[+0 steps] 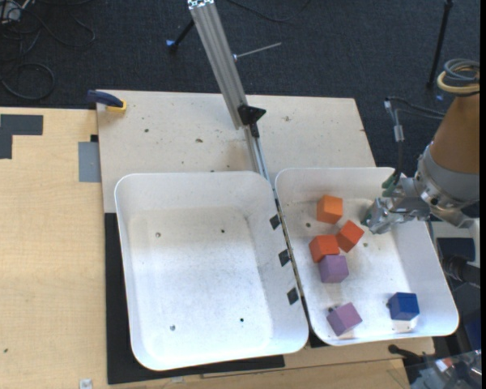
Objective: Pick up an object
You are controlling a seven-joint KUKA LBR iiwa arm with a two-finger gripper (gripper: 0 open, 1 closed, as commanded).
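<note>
Orange cubes, three in number, are found in the right bin (437, 254), clustered near its middle; the nearest cube (350, 235) lies just beside the gripper (378, 216). Whether the gripper is apart or together cannot be told, as its tip is too small and blurred. No object is seen clamped in it. The cube is judged to be light, rigid and not fragile, with flat faces offering a sure hold. No long axis is present; the cube sits turned diagonally to the bin walls, so two opposite flat faces should be taken.
</note>
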